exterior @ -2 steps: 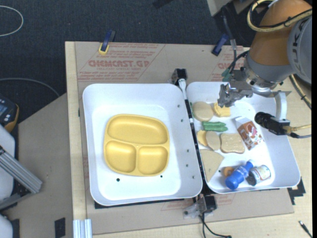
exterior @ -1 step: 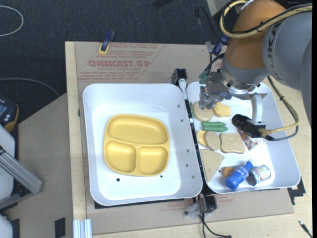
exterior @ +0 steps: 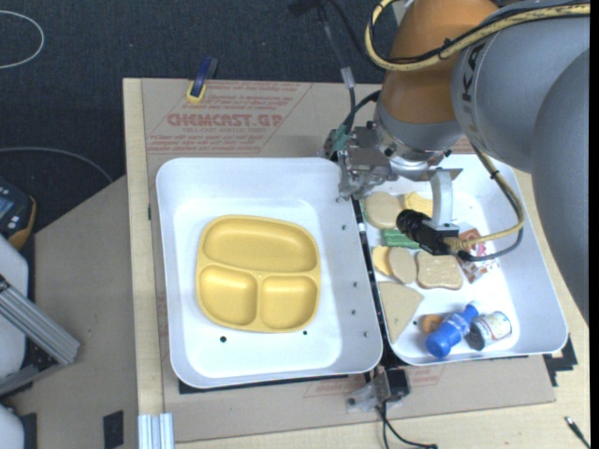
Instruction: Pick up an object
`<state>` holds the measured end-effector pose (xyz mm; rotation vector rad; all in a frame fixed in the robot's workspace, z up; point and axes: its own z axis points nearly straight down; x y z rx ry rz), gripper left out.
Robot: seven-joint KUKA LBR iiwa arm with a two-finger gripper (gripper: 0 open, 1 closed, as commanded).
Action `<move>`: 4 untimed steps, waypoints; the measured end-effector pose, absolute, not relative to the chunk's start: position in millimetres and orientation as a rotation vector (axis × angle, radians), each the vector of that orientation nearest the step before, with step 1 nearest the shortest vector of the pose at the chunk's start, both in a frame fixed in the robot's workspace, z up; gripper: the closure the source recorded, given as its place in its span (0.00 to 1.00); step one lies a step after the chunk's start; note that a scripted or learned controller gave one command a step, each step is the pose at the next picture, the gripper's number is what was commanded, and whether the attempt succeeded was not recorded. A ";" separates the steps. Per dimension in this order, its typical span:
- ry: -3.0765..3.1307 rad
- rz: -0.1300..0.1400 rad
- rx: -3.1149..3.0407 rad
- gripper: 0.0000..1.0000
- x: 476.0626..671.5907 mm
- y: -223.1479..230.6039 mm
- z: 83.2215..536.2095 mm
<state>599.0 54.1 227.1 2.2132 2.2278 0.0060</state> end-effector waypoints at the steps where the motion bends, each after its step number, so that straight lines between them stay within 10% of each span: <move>1: 2.224 -0.004 2.223 1.00 595.5 52.5 215.5; 4: 2.224 -0.006 2.225 1.00 586.6 58.0 219.6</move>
